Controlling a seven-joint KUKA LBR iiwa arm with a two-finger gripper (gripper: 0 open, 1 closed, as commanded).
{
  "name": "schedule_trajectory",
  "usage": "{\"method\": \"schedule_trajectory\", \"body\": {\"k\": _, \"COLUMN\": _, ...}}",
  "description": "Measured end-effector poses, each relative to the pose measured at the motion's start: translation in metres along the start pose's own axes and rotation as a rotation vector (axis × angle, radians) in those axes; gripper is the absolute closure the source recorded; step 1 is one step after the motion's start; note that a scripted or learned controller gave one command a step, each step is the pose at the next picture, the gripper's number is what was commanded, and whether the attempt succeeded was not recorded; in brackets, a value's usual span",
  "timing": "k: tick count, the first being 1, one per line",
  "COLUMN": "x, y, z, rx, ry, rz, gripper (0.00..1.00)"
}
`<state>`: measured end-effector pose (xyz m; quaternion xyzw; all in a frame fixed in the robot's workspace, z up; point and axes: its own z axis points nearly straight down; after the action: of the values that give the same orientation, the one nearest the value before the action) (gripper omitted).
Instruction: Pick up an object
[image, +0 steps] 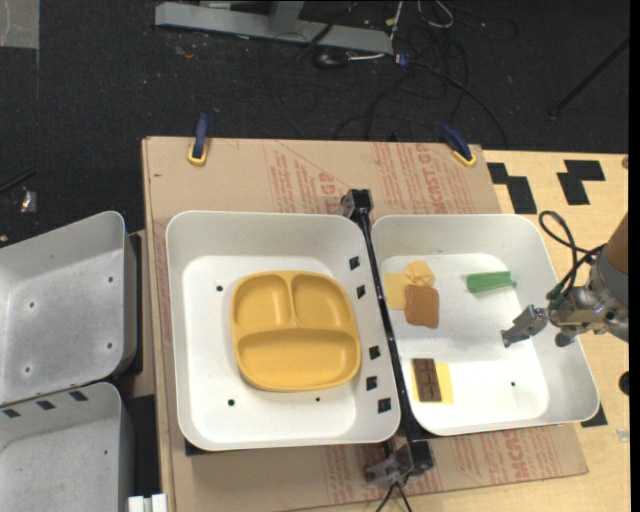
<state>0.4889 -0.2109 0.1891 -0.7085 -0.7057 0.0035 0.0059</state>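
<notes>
Though probably light and stiff, treat green block (489, 283) as slippery: pinch across narrow sides. Lies flat in right bin (560, 395), far half. Cannot tell state of gripper (538, 328) nearby, released or clenched.

The arm (618, 262) was cut off by the right edge, so little more than its wrist and the hand (541, 328) showed. The hand was too small and dark to tell how its fingers stood. The brown block (423, 307) lay over part of the yellow piece (398, 291), hiding that part. At the left edge a grey metal tray (60, 300) ran out of the picture.
</notes>
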Motion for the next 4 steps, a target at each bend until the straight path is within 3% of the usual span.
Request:
{"method": "schedule_trajectory", "body": {"k": 1, "x": 0.001, "y": 0.003, "z": -0.007, "rx": -0.012, "ry": -0.003, "rz": -0.004, "gripper": 0.00}}
{"method": "schedule_trajectory", "body": {"k": 3, "x": 0.006, "y": 0.004, "z": 0.099, "rx": -0.010, "ry": -0.002, "rz": -0.003, "gripper": 0.00}}
{"method": "schedule_trajectory", "body": {"k": 4, "x": 0.006, "y": 0.005, "z": 0.087, "rx": -0.014, "ry": -0.003, "rz": -0.002, "gripper": 1.00}}
